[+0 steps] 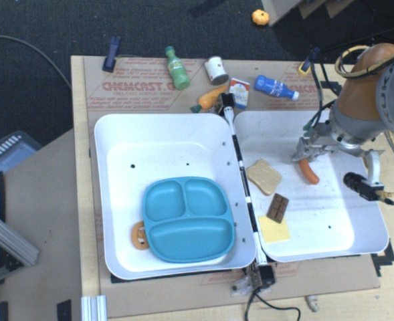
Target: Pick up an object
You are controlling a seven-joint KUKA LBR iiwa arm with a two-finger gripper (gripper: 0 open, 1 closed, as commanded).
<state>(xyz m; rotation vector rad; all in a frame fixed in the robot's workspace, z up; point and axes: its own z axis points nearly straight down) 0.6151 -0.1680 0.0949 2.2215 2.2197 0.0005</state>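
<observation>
While my claw (308,149) hangs low over the far side of the right bin (357,243), its tip sits just above the upper end of the little orange-red sausage (309,172), so I judge that sausage to be the thing I am after; from this slanted view I cannot tell how the claw is set, and nothing proves I have hold of anything. The sausage lies flat on the bin floor, loose and apart from its neighbours, which makes it a fair target. Toward the divider lie a slice of toast (264,176), a dark chocolate bar (277,208) and a yellow cheese square (274,230), the last two touching, probably scattered as alternative picks. Across the divider, the left bin (116,139) carries a blue sectioned plate (187,218) with a small pretzel (140,235) tucked against its near-left rim. Beyond the bins, on the cardboard sheet (89,179), sit a green bottle (178,69), a white can (216,69), a carrot (211,98), a small carton (239,92) and a blue bottle (275,87), out of play. The cardboard reads "CHEMCAST" in red; the smaller labels are too fine to read.
</observation>
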